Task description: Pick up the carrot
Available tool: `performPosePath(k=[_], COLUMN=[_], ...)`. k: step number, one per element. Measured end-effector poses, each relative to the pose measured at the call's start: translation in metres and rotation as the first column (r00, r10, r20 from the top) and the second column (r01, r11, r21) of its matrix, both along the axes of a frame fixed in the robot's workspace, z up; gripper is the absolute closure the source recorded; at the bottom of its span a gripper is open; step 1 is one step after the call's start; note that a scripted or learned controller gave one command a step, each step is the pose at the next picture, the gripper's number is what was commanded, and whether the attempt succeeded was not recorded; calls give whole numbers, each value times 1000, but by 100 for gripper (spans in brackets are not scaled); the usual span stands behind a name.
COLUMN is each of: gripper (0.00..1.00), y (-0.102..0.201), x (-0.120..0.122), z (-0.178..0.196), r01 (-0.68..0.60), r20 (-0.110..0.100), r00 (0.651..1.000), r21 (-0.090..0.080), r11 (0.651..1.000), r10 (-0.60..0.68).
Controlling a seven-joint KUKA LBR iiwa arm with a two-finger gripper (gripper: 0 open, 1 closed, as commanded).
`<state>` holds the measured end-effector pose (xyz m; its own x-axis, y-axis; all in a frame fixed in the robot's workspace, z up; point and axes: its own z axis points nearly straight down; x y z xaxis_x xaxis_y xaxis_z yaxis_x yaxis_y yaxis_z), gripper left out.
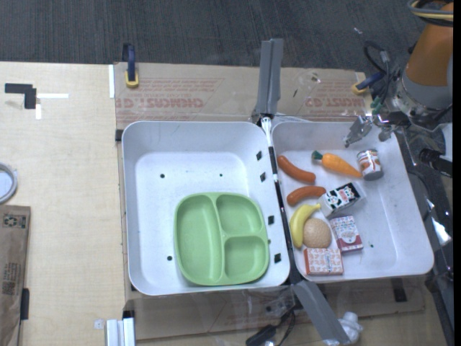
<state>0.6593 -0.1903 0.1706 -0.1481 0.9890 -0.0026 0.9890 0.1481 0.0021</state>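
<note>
Wooden bench (57,193), two white bins (144,193)

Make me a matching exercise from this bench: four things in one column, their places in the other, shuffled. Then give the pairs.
Things:
1. carrot
2. green tray
3. banana
4. small can

Places:
A. in the left bin
B. right bin, just right of the carrot
C. right bin, far end, left of the can
D. right bin, near the divider, beside the egg

Pairs: 1-C, 2-A, 3-D, 4-B

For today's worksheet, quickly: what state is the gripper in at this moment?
gripper: over the right bin's far edge, holding nothing; open or closed cannot be told.
</note>
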Motion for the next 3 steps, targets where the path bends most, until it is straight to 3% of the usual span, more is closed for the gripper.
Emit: performPosePath(k=[1, 2, 3], gripper=[0, 100, 100], y=[32, 31, 43], x=[-31, -31, -14], z=[-79, -70, 8], r01=[-81, -78, 312], r20=[-5, -5, -11], r00=[997, 997, 950], r21=[3, 2, -1], r11=[997, 997, 950], r10=[81, 78, -312])
